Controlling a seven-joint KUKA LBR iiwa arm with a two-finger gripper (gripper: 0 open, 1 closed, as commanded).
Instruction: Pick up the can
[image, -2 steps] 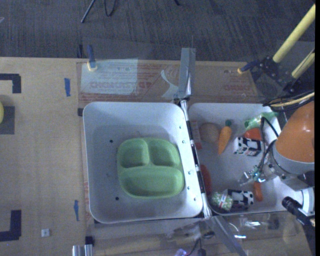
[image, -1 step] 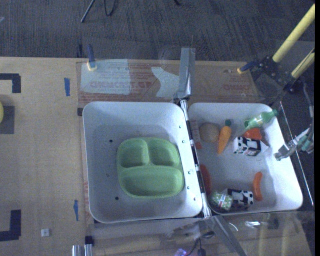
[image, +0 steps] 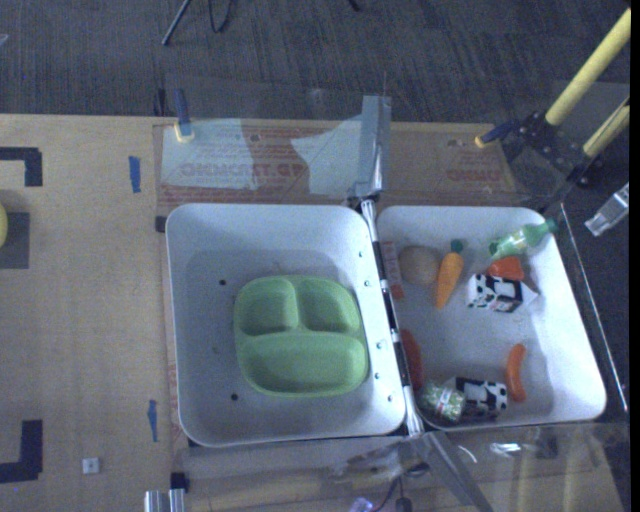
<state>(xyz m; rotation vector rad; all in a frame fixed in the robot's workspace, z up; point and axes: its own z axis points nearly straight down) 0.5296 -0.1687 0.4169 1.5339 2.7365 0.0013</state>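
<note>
Although the claw's state cannot be told at this moment, the target is easy to find: a small can with a black-and-white label and a greenish end (image: 466, 398) lies on its side in the right-hand shallow white bin (image: 570, 330), near the bin's front wall and toward the left corner. Its greenish end faces the divider between the bins. A thin red pepper-like toy (image: 411, 356) lies just beside that end, and a short red sausage-shaped toy (image: 516, 371) sits near the other end, apart from it.

Judging by its look, the can is stiff and will not give under pressure, yet its round wall is probably smooth and slippery, and lying down it may roll if nudged. It seems light, likely a toy or empty tin. The safest hold appears to be across the middle of the label, the jaws closing on the curved sides, square to the long axis, so it cannot squirt out endwise. Room is tight toward the front wall, so a descent from straight above looks wiser than a slanted one.

The left-hand white bin (image: 200, 250) bears a green divided plastic plate (image: 298, 335).
</note>
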